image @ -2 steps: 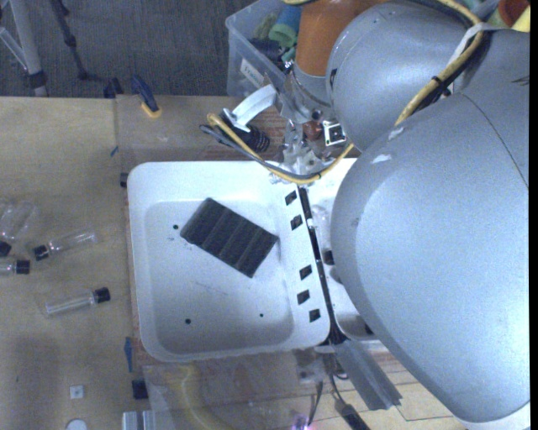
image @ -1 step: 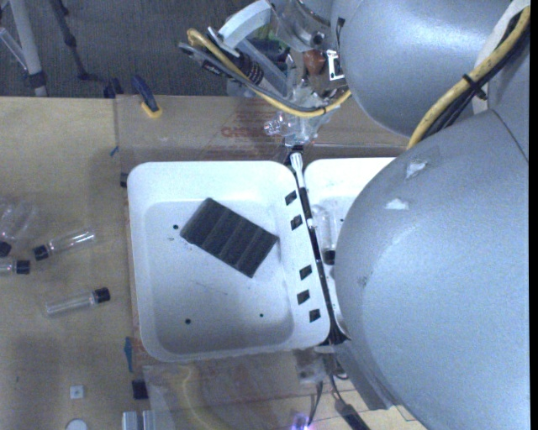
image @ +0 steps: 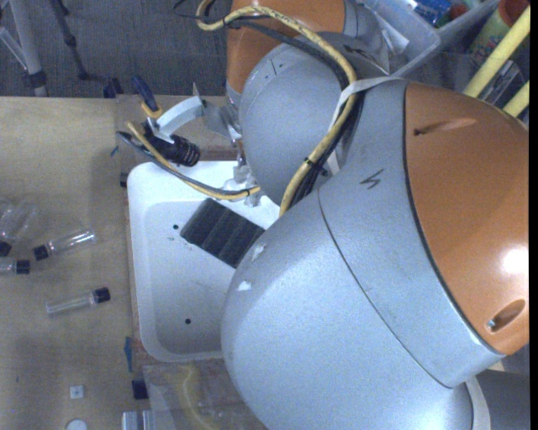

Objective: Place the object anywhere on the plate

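Gripper: hidden behind the arm, so can't tell if it is apart, together or clamped on anything. Camera view: the grey arm links take up the right and centre, with the orange band on the right and a second orange section at the far top. A yellow cable runs down along the arm, and more yellow leads loop left to a black connector just beside a white bracket past the far rim of the bin. 1 white bin shows left of the arm, its right part covered by the arm. A dark ribbed rectangular piece lies tilted in the far part of the bin, its right end going under the arm; can't tell if that is the task's object. Plate location: can't tell, hidden. On the wooden bench left of the bin lie clear vials with black caps, 1 farther, 1 nearer, well apart from the bin.
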Robot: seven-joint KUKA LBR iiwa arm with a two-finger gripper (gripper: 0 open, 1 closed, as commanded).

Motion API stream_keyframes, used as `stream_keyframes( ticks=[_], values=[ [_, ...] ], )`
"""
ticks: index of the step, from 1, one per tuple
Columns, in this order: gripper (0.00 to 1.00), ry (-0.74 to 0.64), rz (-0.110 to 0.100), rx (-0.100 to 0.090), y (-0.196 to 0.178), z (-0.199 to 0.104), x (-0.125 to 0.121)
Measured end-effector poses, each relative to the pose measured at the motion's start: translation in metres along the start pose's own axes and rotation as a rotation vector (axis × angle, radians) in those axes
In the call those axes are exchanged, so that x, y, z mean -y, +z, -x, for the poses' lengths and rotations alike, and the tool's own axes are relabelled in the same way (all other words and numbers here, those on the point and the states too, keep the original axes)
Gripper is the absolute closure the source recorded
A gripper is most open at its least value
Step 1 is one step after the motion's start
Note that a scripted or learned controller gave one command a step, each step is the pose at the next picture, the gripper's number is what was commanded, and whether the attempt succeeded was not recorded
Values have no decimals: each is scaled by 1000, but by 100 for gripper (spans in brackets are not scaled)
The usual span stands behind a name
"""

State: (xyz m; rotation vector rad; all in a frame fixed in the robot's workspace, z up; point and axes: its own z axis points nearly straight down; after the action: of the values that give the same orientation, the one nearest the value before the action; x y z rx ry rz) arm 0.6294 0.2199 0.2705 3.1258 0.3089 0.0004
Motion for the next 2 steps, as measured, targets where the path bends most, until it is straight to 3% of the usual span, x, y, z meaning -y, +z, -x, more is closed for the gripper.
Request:
stream_keyframes(
  ticks=[1,2],
  values=[
    [100,-386,0,3,-131,-18,3],
    [100,-54,0,-3,-164,-28,-2]
  ],
)
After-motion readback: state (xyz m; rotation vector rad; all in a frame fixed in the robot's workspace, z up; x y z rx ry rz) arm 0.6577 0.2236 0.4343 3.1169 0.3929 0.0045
